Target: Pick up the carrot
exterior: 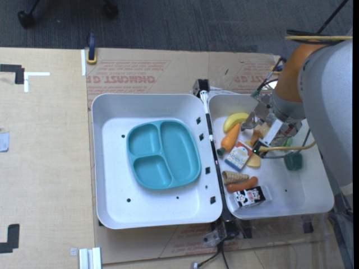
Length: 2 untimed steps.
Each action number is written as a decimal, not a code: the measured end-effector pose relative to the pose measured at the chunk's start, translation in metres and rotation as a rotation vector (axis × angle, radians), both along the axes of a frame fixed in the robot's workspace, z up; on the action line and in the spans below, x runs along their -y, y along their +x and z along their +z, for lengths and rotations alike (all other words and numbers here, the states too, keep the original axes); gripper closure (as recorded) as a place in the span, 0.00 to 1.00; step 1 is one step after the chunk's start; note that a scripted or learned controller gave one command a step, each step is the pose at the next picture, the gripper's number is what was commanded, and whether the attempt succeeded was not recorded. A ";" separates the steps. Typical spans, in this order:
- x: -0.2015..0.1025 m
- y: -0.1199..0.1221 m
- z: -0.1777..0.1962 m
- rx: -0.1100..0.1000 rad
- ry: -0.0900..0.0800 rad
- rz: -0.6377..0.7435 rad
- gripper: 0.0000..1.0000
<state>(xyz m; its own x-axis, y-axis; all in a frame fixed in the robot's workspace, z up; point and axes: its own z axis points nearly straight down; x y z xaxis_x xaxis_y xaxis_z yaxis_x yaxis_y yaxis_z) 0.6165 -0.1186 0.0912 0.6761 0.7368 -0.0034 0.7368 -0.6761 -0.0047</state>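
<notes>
- Orange tapered carrot lies in the right-hand shallow white bin, in that bin's 10 o'clock part, close to the wall it shares with the neighbouring bin. It lies aslant, its length running from 1 o'clock down to 7 o'clock.
- Curved yellow banana sits just at the carrot's 12 to 1 o'clock, right beside its upper end.
- Small flat carton with blue and orange print lies just beside the carrot at its 5 o'clock.
- Two-finger gripper hangs over the same bin at the carrot's 3 o'clock, near it but apart from it. Whether it is open or closed cannot be told, and the carrot is not in its grasp.
- Grey arm with an orange band reaches in from the bin's 2 o'clock side.
- Tan waffle cone and reddish-orange sausage lie side by side at the printed carton's 6 o'clock.
- Black-and-white patterned carton lies just at their 5 o'clock, near the bin's front wall.
- Small dark green object rests at the gripper's 4 o'clock, well apart from the carrot.
- Left-hand shallow white bin holds a teal plastic plate with three compartments at its middle.
</notes>
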 end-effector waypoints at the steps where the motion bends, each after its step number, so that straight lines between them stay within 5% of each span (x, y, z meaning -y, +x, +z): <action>1: -0.021 0.017 0.001 -0.015 -0.006 -0.125 0.00; 2: -0.081 -0.018 0.100 0.001 -0.003 -0.230 0.00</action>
<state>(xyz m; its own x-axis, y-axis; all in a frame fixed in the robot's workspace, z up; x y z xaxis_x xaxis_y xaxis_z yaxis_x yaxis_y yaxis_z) 0.5985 -0.0374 0.1911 0.8264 0.5630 -0.0043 0.5630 -0.8265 -0.0019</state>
